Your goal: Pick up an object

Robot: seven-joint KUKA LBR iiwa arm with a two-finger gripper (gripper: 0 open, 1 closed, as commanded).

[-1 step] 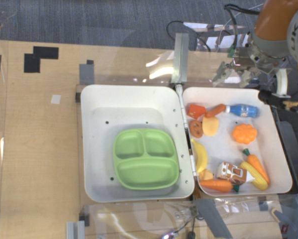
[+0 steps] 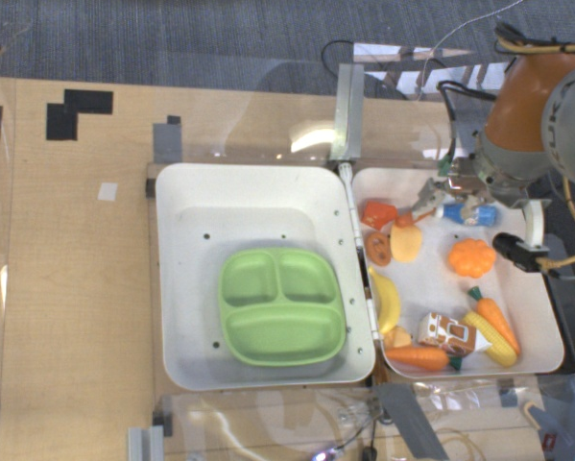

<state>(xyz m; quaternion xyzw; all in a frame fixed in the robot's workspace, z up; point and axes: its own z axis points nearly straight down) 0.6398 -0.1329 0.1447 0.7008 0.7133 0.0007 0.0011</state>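
Object to be picked is not named, so any of the plastic toy foods heaped in the right white bin (image 2: 553,339) could serve; nearest the camera lie a long orange carrot (image 2: 417,358), a small brown-and-white printed box (image 2: 446,333) and a second orange carrot resting on a yellow piece (image 2: 495,327) at the bin's near right corner. Just beyond them a yellow banana (image 2: 388,301) lies along the divider wall, likely pushed there by the bin's slope. Further back sit an orange ridged pumpkin (image 2: 471,256), a pale yellow-orange rounded fruit (image 2: 407,243) and a red tomato-like piece (image 2: 378,213). The left white bin (image 2: 177,257) carries a green three-compartment plastic plate (image 2: 281,306), lying flat near its front. At the far side of the right bin the claw (image 2: 448,196) hangs low beside a small blue item (image 2: 470,215); its grey fingers look spread somewhat, with nothing visibly between them, though the view is too small to be sure. My judgement is that the grasp has not yet been made, and the blue item or the red piece is the likeliest target, both sitting close to the claw on the bench
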